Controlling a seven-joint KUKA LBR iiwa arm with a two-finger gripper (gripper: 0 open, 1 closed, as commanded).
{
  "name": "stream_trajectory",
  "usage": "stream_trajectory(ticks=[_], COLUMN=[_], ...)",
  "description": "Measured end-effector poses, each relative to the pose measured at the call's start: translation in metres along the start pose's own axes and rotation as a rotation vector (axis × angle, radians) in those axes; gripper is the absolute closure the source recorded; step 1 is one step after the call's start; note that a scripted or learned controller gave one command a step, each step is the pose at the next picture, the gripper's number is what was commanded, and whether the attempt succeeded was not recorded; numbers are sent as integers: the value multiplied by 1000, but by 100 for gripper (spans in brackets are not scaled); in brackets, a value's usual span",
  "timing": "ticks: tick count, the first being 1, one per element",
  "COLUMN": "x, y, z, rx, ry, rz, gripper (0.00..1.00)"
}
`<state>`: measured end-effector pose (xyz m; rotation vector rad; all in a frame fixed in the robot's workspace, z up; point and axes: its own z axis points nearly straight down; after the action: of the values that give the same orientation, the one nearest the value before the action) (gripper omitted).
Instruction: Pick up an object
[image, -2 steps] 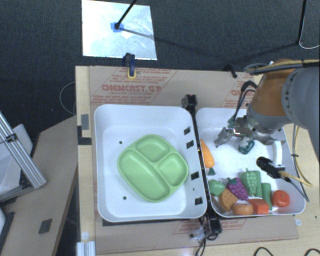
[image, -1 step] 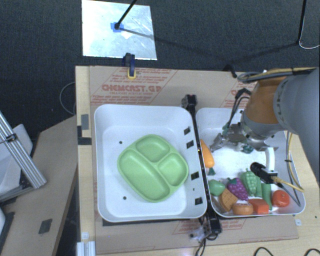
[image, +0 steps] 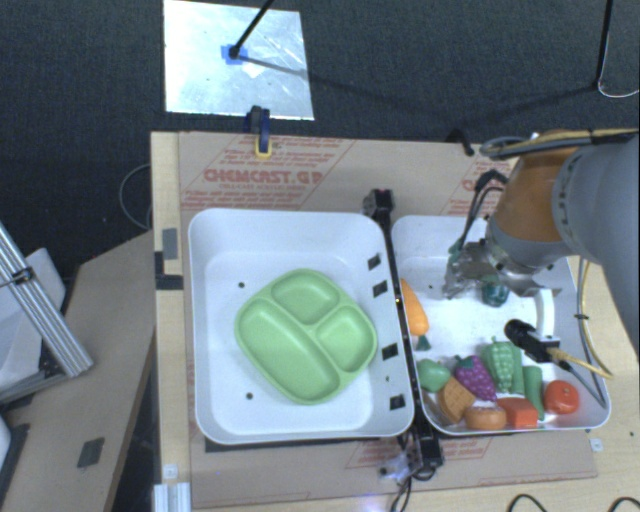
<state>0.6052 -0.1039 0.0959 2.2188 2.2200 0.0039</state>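
My gripper (image: 466, 276) hangs low over the upper middle of the right bin (image: 432, 238), above bare white floor. A small teal thing (image: 495, 294) shows just to its right, close under the wrist; I cannot tell whether it is touched. An orange carrot (image: 413, 310) lies against the bin's left wall, below and left of the gripper. Toy foods crowd the bin's near end: a green piece (image: 432, 375), purple grapes (image: 476, 378), a green cob (image: 500, 362), a green pepper (image: 531, 386), a red tomato (image: 562, 398) and a brown piece (image: 455, 401).
The left bin (image: 230, 250) holds a green divided plate (image: 305, 335). A black divider with clips (image: 385, 290) runs between the bins. The arm's grey and orange body (image: 560, 210) covers the right bin's upper right corner.
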Motion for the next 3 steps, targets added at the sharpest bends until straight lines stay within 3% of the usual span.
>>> stream_trajectory(ticks=[2,3], x=[2,2], y=[-3,-1], z=[-99,-131], rx=[-2,-1], ry=[0,0], rz=[-4,-4], gripper=[100,100])
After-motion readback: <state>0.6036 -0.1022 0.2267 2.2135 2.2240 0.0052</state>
